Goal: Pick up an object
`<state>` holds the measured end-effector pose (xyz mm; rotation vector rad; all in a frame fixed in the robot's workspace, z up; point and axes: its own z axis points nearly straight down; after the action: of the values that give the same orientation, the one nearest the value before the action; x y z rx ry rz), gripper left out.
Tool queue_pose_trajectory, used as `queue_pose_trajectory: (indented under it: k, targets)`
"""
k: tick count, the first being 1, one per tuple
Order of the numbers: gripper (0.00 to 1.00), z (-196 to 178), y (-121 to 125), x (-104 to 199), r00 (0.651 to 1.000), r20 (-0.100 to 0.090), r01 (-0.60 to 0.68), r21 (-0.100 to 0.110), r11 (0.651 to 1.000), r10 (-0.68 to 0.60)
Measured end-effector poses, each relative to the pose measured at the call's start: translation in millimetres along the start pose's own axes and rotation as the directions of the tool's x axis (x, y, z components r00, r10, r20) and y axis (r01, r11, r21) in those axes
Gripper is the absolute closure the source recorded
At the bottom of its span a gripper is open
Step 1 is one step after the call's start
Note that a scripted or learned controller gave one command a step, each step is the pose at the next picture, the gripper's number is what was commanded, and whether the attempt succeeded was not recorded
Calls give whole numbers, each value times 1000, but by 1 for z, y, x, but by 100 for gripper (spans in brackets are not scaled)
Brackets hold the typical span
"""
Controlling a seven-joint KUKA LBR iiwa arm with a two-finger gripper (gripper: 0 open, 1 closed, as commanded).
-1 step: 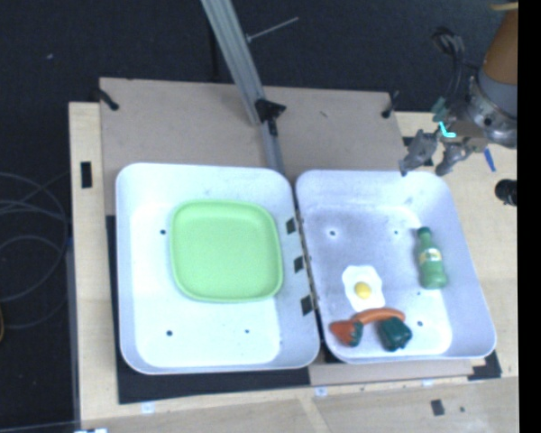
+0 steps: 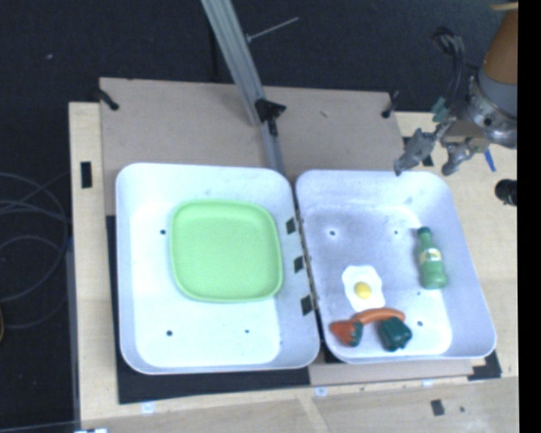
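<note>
The right bin (image 2: 343, 201) holds a green bottle (image 2: 429, 260) near its right wall, a toy fried egg (image 2: 362, 288) in the middle front, an orange sausage (image 2: 377, 315), a red piece (image 2: 347, 332) and a dark green piece (image 2: 395, 334) along the front. My gripper (image 2: 429, 159) hangs open above the bin's far right corner, fingers spread, nothing between them. It is well behind the bottle.
The left bin (image 2: 140, 242) holds a light green square plate (image 2: 225, 250). A grey metal pole (image 2: 239, 52) slants up from behind the seam between the bins. Bare bench board lies behind both bins.
</note>
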<state>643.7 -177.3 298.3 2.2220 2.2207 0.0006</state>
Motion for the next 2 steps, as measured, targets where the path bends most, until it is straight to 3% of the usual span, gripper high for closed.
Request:
queue_pose_trajectory:
  k: [2]
  targets:
    - [0,106,-7,4,1000,0,0,5,1000,0]
